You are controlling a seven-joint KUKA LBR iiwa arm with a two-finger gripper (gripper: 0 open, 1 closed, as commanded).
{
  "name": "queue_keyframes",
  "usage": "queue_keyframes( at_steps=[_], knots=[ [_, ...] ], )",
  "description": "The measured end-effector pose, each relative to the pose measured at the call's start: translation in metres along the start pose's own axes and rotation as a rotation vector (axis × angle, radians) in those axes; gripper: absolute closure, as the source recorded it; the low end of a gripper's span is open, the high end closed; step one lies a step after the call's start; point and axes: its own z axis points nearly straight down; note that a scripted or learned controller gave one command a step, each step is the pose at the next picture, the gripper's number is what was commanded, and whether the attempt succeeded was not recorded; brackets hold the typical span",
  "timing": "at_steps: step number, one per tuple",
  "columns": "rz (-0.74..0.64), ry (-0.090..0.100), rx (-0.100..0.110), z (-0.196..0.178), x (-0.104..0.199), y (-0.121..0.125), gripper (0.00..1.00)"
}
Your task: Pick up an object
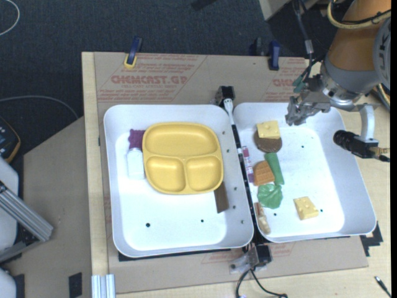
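Bench [180, 82] carries two white bins. Tool [296, 118] hovers over right bin [347, 185] top edge, finger state can't tell. Cheese wedge [268, 130] sits just beside it, on a brown puck [268, 144].

Colours only: both bins white, left bin [124, 166] and right bin [341, 185]. Divided plate [183, 157] plain yellow. Beside it a purple item [136, 138] and a white bottle [134, 164]. Right bin: pale yellow cheese cube with holes [268, 130] on a brown round piece [268, 144]; second yellow cheese cube [306, 207]; orange-brown chunk [263, 172]; green leafy piece [270, 195]. Surface [167, 79] tan cardboard, red print. Arm [360, 30] grey with orange band. Claw [300, 112] dark grey. Floor [62, 17] dark carpet.
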Motion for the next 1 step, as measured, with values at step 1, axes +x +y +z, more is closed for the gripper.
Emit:
queue_keyframes(
  at_steps=[1],
  knots=[
    [0.001,0.0,-0.001,0.0143,0.0435,0.0387,1.0]
  ],
)
